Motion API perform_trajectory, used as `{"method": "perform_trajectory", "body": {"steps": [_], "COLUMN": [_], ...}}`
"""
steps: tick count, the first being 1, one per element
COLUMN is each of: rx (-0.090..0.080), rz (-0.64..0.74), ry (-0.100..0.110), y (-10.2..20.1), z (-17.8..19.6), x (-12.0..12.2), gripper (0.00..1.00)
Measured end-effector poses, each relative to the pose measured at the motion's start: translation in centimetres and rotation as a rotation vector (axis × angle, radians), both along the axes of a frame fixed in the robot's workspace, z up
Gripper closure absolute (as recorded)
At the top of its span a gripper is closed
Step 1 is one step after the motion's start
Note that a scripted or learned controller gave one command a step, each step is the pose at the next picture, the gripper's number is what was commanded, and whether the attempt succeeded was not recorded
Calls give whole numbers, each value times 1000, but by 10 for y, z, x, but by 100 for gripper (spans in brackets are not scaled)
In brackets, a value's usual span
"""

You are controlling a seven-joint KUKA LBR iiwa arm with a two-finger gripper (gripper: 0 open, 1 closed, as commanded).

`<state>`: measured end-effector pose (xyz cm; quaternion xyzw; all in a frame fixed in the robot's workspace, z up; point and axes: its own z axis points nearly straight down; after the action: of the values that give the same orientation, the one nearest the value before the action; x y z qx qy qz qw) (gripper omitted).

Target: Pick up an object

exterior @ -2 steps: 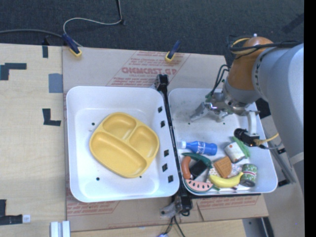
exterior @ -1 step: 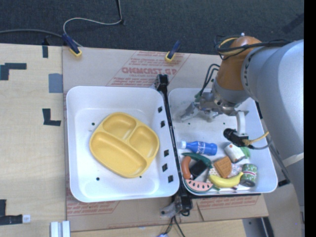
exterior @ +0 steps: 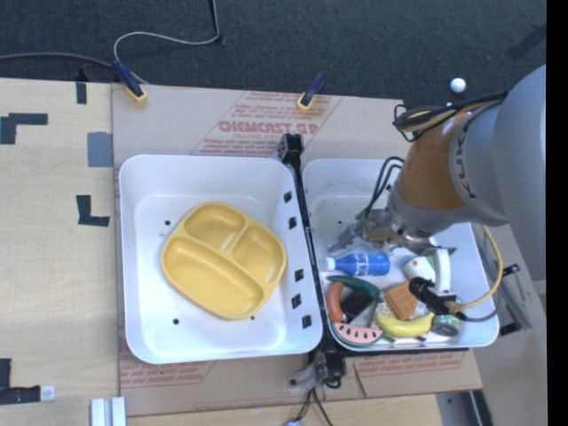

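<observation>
Nearest us, our grey arm (exterior: 497, 158) with its orange band crosses the right bin (exterior: 324, 180), and its bulk hides the gripper (exterior: 383, 231), so we cannot tell its state. Just below the gripper lies a blue bottle (exterior: 359, 264), the closest candidate, we judge. Further below crowd a banana (exterior: 404, 326), a watermelon slice (exterior: 353, 334) and a carrot-like piece (exterior: 334, 302), packed along the bin's near wall, which may hinder a clean grasp. Well away to the gripper's left, the yellow divided plate (exterior: 224, 259) sits alone in the left bin (exterior: 142, 238).
</observation>
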<state>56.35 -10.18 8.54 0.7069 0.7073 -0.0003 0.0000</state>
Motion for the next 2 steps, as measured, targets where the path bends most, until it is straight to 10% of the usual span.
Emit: {"method": "perform_trajectory", "body": {"steps": [1,2], "rx": [-1,-1], "rz": [0,0], "ry": [-2,-2], "y": [0,0], "z": [10,10], "x": [1,1], "gripper": [100,0]}}
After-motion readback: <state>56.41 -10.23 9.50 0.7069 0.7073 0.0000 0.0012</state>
